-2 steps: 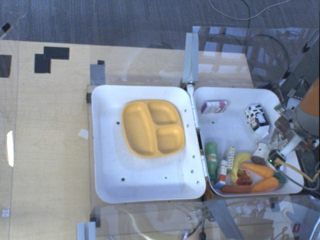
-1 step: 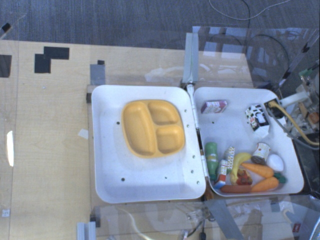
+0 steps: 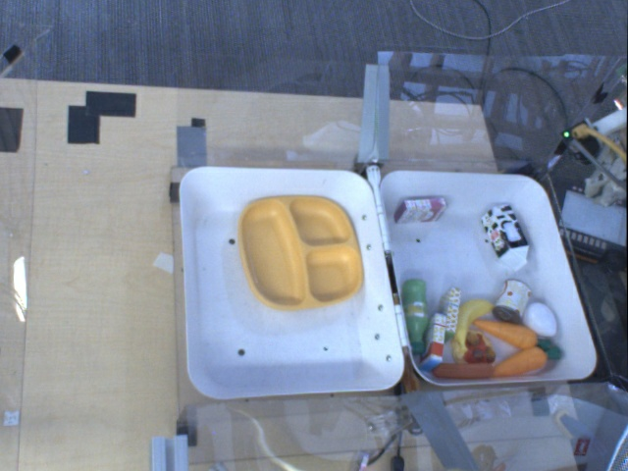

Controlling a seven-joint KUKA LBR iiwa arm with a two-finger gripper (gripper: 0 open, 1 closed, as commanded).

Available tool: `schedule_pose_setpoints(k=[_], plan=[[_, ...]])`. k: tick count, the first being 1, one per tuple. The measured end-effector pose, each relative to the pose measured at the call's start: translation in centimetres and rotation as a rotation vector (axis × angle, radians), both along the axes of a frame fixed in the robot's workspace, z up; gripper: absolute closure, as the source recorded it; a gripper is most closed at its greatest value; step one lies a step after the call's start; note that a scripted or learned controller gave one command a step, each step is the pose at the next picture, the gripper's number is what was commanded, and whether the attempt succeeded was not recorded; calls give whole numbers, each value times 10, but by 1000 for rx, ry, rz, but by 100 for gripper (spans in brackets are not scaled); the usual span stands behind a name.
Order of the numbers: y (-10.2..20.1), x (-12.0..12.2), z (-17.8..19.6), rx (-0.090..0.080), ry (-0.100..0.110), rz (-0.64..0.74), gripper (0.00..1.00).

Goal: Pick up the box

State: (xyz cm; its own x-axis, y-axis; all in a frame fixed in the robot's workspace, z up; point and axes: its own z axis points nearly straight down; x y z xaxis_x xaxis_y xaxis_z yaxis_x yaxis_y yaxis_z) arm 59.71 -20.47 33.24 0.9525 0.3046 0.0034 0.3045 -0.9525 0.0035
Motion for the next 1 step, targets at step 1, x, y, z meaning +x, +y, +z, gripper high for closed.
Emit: schedule_pose_setpoints(k=[1], plan=[[34, 29, 69, 0, -2, -17, 100]])
